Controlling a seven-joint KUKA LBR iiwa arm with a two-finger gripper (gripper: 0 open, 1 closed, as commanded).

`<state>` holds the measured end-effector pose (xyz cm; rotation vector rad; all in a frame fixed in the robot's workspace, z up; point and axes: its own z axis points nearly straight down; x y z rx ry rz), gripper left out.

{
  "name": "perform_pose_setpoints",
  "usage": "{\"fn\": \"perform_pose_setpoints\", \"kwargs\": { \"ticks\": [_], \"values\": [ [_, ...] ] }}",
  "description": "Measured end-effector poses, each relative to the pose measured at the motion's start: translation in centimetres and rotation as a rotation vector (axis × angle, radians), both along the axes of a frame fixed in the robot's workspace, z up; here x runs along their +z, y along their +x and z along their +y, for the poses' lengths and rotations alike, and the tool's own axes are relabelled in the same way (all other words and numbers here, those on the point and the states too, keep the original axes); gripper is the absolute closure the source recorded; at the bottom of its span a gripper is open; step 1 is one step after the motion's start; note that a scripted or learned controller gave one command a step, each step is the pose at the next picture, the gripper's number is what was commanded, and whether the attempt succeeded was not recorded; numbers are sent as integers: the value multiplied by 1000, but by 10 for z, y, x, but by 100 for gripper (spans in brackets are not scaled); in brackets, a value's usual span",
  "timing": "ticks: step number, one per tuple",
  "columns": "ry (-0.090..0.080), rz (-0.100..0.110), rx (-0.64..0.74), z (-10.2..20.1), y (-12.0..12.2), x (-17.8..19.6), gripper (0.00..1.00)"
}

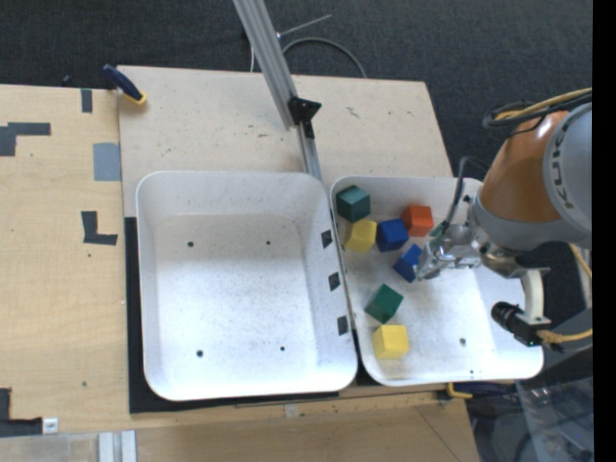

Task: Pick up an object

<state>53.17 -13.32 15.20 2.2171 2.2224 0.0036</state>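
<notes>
Several small cubes lie in the right bin. A dark green cube, a yellow cube, a blue cube and an orange cube cluster near its far end. A second blue cube sits mid-bin, with a green cube and another yellow cube nearer the front. My gripper is low in the right bin, right against the right side of the second blue cube. Its tip is partly hidden by the wrist, and I cannot see whether the cube is held.
The left bin stands beside the right one, sharing a raised rim between them. A slanted metal rod crosses above the bench's far side. The arm's grey and orange body hangs over the right bin's right edge.
</notes>
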Motion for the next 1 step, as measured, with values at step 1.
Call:
{"fn": "perform_pose_setpoints", "kwargs": {
  "ticks": [1],
  "values": [
    [-1, 0, -1, -1, -9, 50, 100]
  ]
}}
